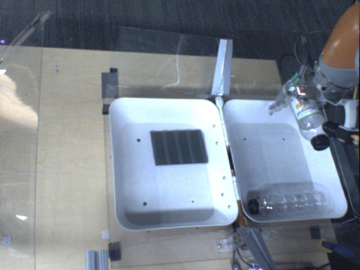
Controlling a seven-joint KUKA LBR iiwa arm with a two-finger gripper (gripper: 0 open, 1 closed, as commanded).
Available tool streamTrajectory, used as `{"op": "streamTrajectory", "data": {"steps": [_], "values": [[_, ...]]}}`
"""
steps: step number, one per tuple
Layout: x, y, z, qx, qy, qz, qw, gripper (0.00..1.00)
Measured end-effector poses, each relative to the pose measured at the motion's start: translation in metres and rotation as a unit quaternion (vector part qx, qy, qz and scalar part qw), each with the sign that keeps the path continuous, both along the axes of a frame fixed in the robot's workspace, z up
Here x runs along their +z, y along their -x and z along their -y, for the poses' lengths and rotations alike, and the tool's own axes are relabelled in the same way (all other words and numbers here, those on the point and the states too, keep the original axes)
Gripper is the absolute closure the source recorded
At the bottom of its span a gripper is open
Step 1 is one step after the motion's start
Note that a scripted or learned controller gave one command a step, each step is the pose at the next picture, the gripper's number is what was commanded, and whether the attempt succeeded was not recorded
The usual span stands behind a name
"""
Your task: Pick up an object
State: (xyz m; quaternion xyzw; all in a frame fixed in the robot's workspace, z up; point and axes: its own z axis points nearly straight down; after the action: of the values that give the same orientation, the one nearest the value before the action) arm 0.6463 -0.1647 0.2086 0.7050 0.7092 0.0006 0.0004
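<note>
The clear bottle (287,201) lies on its side along the near wall of the right bin (264,145), dark cap toward the left bin (126,151); round and slick, it may well roll or squirt free if pinched off-centre; the left bin bears only a dark ribbed pad (179,147); farther back, at the right bin's far right corner, the gripper (298,97) hangs with a small labelled bottle (308,117) just beneath it; whether that bottle is pinched I cannot tell; if not truly held, it could drop; the clear bottle lies well apart, nearer.
</note>
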Motion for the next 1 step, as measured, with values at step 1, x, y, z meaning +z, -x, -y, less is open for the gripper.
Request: {"op": "streamTrajectory", "data": {"steps": [1], "values": [[0.0418,0.0544,-0.0714,0.051,0.0002,0.002,0.9987,0.0]]}}
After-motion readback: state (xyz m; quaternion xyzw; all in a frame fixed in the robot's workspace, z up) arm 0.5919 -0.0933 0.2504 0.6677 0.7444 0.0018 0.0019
